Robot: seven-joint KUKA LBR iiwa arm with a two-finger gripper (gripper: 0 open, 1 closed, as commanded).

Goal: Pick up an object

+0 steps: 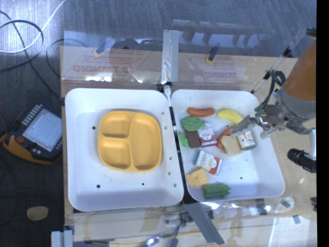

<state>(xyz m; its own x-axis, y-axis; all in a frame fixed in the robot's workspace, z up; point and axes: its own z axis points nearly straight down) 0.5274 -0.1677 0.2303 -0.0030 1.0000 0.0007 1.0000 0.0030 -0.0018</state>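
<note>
From my remote station I log the surface (288, 189) first: it carries two shallow white bins set side by side. The left bin (82, 179) holds one yellow divided plate (129, 140), lying flat near its middle and well apart from the other goods. The right bin (267, 181) holds all the candidate objects, bunched toward its upper half, which I judge leaves the arm (303, 81) a short reach from the right.

Items noted, in descending size: a green leaf piece (192, 123) touching a brown block (193, 138); a sausage (200, 111) and a banana (230, 116) near the far wall; a red-and-white carton (208, 162); a cheese wedge (197, 178); a green vegetable (216, 190) by the near wall.

The claw (248, 125) hangs over the bin's right side, just above a tan slice (231, 145) and a small packet (246, 140). I cannot tell how it is set, and I see nothing held. No object is lifted yet.
</note>
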